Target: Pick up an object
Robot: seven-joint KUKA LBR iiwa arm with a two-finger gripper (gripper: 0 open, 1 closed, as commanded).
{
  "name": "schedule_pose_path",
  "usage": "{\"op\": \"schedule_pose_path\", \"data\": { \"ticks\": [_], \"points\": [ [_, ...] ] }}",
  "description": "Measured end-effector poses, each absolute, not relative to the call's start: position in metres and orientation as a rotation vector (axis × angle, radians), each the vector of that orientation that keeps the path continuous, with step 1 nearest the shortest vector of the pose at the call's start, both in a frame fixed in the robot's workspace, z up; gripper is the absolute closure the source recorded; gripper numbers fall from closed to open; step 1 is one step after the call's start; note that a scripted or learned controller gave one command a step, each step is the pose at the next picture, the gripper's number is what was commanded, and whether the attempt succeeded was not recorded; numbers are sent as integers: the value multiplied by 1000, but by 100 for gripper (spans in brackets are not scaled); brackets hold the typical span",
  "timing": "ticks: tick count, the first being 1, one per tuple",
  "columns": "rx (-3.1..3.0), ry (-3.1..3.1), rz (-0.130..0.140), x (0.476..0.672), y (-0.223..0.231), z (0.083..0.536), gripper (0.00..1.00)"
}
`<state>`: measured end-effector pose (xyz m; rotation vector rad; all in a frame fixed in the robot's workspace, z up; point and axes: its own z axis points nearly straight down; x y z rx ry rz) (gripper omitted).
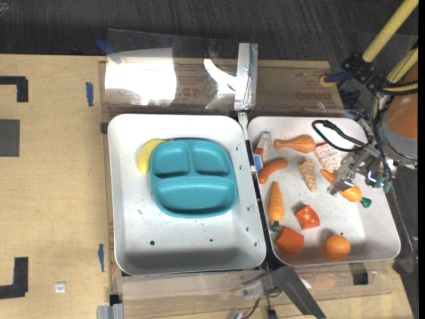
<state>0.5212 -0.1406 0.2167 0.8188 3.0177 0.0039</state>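
Two white bins are seen side by side on the table (pixel 46 178). In the left bin (pixel 126 231) a teal divided plate (pixel 192 177) is laid over a yellow object (pixel 144 153). The right bin (pixel 378 238) is crowded with toy food: a drumstick (pixel 297 143), a sausage (pixel 271 169), a carrot (pixel 275 202), a red piece (pixel 307 216), an orange ball (pixel 337 246) and a corn cob (pixel 308 174). The end effector (pixel 345 181) is lowered into the right bin from the right, just beside a small orange item (pixel 352 193). A black cable (pixel 335 135) is looped above it.
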Motion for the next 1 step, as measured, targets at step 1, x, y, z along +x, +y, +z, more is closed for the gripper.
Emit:
{"op": "schedule_pose_path", "data": {
  "ticks": [1],
  "points": [
    [863,3017,4,582,-84,184,100]
  ]
}}
